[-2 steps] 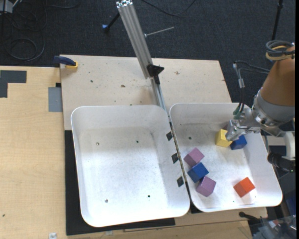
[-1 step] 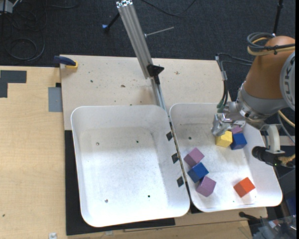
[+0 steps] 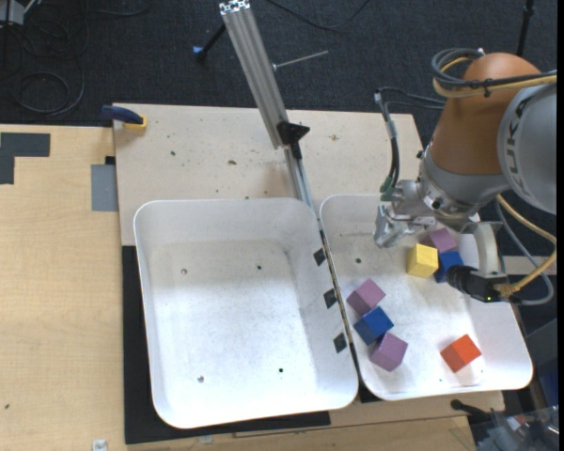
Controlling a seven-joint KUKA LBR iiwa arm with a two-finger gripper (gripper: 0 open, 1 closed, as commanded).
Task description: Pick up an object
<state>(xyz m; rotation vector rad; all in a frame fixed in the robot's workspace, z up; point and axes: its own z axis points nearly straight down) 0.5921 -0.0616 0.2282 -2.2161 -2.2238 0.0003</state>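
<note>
At the far left the desk is bare pale wood with a few dark patches, and next comes the left bin, holding nothing to pick. A slanted metal rail runs down toward the seam where the two bins meet. In the right bin, going rightward from the seam, three cubes sit in a tight group: a purple cube, a blue cube just below and touching it, and a second purple cube below that. Above them and a little to the right hangs the tool, low over the upper part of the right bin; whether it is spread or closed cannot be told from this slant, and nothing is seen in its grasp. The yellow cube is the nearest thing, just beside the tool on its lower right, with another purple block and a blue one crowded against its far side, partly hidden by the arm. An orange cube stands alone toward the bin's lower right, well apart from the rest. The move probably turns on that short offset: the yellow cube lies down and to the right of the tool, and its neighbours leave little room on that side.
</note>
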